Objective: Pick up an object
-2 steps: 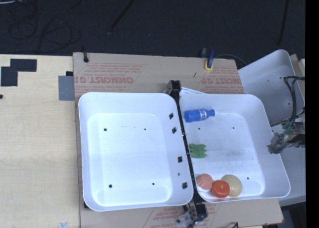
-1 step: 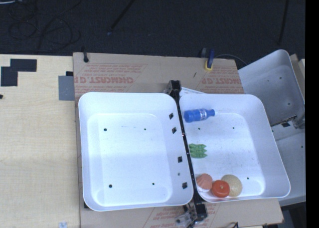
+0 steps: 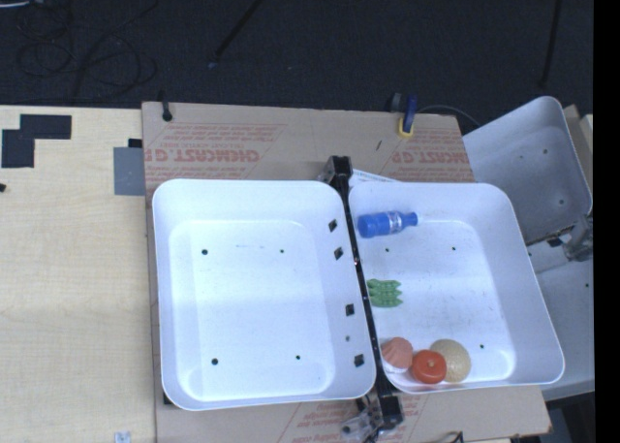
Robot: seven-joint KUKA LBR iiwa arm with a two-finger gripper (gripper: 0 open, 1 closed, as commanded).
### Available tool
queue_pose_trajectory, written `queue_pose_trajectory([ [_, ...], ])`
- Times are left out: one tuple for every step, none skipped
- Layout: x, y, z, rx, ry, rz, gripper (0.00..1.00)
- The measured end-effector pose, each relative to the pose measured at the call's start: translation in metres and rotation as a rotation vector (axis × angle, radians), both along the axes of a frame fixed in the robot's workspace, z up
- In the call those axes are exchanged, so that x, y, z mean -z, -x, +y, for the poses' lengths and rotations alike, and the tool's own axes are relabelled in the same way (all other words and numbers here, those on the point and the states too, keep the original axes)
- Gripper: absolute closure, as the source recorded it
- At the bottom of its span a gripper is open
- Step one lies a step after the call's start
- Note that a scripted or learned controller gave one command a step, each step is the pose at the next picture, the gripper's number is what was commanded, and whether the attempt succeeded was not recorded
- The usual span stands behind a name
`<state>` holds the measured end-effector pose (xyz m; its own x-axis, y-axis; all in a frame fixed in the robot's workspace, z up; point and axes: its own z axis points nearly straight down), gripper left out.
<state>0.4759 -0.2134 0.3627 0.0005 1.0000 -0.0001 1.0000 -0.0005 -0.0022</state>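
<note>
Findings, taken from the left side across.

1. The bench (image 3: pixel 68 286) is pale wood and carries two black patches and one grey one near its far left.
2. A sheet of cardboard (image 3: pixel 281 145) with red printing lies under both bins. Its near edge is cut off by the frame.
3. Left bin (image 3: pixel 165 237): one, white, with small dark dots on its floor.
4. Between the bins runs a black strip (image 3: pixel 354 276) with small clips. What sits at its near end is too dark to make out.
5. Right bin (image 3: pixel 523 276): one, white, holding five objects.
   - One blue bottle (image 3: pixel 386 224) lies on its side at the far left of this bin. Its long axis runs nearly left to right, and the paler cap end points right and slightly away from the camera.
   - One green piece (image 3: pixel 385 293) lies near the left wall, its long axis also left to right. Its kind is hard to tell.
   - Three round pieces crowd the near corner, touching or nearly so: one pink (image 3: pixel 396 351), one red (image 3: pixel 428 366), one tan (image 3: pixel 453 358). The red one overlaps the other two.
6. Beyond the right bin, one grey plate (image 3: pixel 523 165) stands tilted, partly cut off at the right.
7. The state of my hand I cannot tell.
</note>
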Motion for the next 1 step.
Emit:
queue_pose_trajectory([
  [-0.0199, 0.0, -0.0004, -0.002, 0.0, -0.002, 1.0],
])
